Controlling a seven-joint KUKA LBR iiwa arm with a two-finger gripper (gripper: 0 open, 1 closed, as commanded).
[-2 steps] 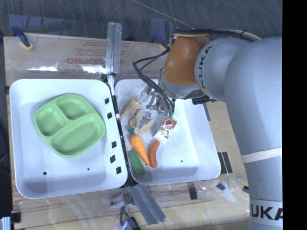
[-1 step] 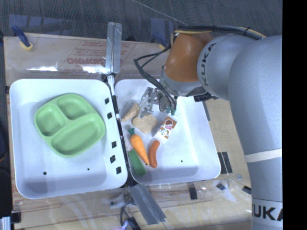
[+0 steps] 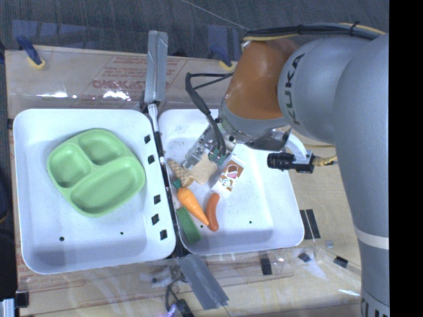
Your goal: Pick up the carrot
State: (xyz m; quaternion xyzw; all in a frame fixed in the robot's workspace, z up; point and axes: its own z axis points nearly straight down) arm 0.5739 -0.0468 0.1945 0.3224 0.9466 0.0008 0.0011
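Grey and orange, my arm point(image 3: 310, 84) is the biggest thing in view, reaching in from the right and bending down over the right bin point(image 3: 281, 207), which I will take as my landmark. To the left of that bin, touching it along a shared edge, sits the left bin point(image 3: 39, 230), and in its middle lies a green divided plate point(image 3: 96, 170) with three compartments.

My gripper point(image 3: 206, 152) hangs over the upper left part of the right bin, pointing down and to the left. Whether it is spread or closed I cannot tell, and I see nothing caught in it.

Inside the right bin, just below and right of my gripper, lies a small white card or packet with a red and brown picture point(image 3: 228, 176). The carrot point(image 3: 192, 205) lies in the lower left part of the right bin, near its left wall, slanting with its green top up and left and its tip down and right; it is below my gripper and apart from it. Just right of the carrot is a reddish sausage-shaped piece point(image 3: 212, 207). A green piece point(image 3: 189, 228) lies just below the carrot, against the left wall. A small tan, bumpy piece point(image 3: 178, 172) sits just above the carrot's top.
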